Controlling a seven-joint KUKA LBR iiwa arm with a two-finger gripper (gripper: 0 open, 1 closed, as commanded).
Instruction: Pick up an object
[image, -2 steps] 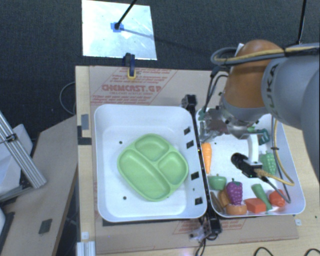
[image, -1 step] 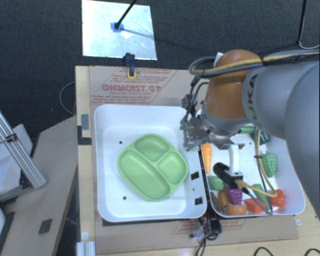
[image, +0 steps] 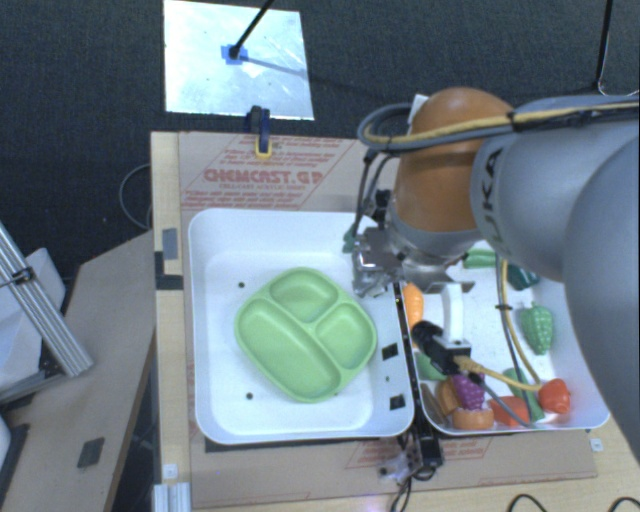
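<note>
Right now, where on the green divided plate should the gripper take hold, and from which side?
Probably the raised outer rim of the green divided plate, from straight above. It lies flat in the left bin and looks too wide to span, while the thin rim beside a compartment can be pinched across.

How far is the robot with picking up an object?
Nothing looks picked yet. The hand hangs where the bins meet, near the orange carrot. Toy foods lie in the right bin, the green plate in the left bin. Grasping and lifting remain.
</note>
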